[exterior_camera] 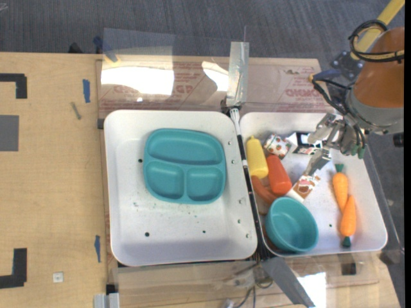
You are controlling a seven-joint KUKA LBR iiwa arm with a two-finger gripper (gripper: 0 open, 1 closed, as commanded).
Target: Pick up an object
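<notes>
A grey carpeted floor lies behind a tan bench (51,191) that bears two shallow white bins side by side. The left bin (122,230) holds a teal divided plate (185,165) and nothing else of note. The right bin (376,226) is crowded: a yellow bottle-shaped toy (257,157) lies along its left wall, touching an orange-red toy (278,175) just beside it; a teal bowl (292,223) sits at the near edge; two small printed packets (279,145) (306,185) lie in the middle; and a pair of orange carrots (344,201) lies end to end along the right side.

The gripper (327,147) hangs over the upper middle of the right bin, its fingers (316,162) spread apart with nothing between them, tips pointing down toward the bare floor of the bin near the lower packet.

Any of these would serve as the object. The carrots look the likeliest: probably light, stiff plastic, smooth and a little slippery, and lying clear of the clutter. The sound hold would be across the thick upper body of a carrot, crosswise to its length, not at the tapering tip where fingers would slide off. The packets are flat and thin, so hard to get under; the bowl offers only its rim
</notes>
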